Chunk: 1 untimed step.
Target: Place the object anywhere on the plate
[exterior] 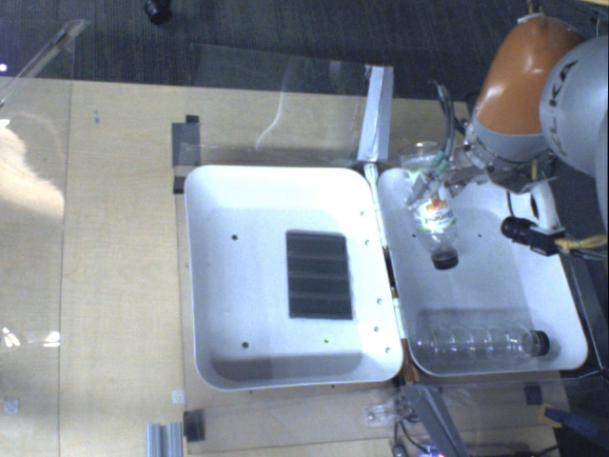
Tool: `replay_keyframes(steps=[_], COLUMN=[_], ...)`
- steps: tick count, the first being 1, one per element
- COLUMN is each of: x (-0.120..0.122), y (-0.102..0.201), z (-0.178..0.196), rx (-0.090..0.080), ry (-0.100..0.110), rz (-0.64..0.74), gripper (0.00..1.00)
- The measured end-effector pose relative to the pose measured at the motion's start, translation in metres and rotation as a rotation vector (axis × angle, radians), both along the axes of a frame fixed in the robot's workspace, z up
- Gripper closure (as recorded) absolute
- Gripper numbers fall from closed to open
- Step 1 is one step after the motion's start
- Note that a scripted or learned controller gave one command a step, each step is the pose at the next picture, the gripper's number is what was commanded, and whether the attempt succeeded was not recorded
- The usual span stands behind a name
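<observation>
Camera view: I see the tool [436, 187] over the right bin [561, 303], upper left part, closed on a clear bottle [436, 219] that hangs dark cap down, tilted, above the bin floor. 2nd clear bottle [481, 343] lies along that bin's near wall. Dark ribbed plate [319, 274] sits mid left bin [219, 255], well apart from the held bottle.

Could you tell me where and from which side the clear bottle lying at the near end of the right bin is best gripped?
Probably mid-body, from above: the clear bottle lies flat along the right bin's near wall, dark cap rightward, so fingers should straddle its width.
</observation>
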<state>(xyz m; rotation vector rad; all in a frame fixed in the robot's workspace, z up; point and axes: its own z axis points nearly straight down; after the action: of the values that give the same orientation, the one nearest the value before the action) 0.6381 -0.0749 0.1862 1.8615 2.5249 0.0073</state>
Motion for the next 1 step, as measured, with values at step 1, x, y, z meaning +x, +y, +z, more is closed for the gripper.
replay_keyframes(steps=[1], x=[-0.0413], y=[0.0727], z=[0.0545], rx=[-0.002], ry=[-0.001], rz=[0.323], gripper=[1.00])
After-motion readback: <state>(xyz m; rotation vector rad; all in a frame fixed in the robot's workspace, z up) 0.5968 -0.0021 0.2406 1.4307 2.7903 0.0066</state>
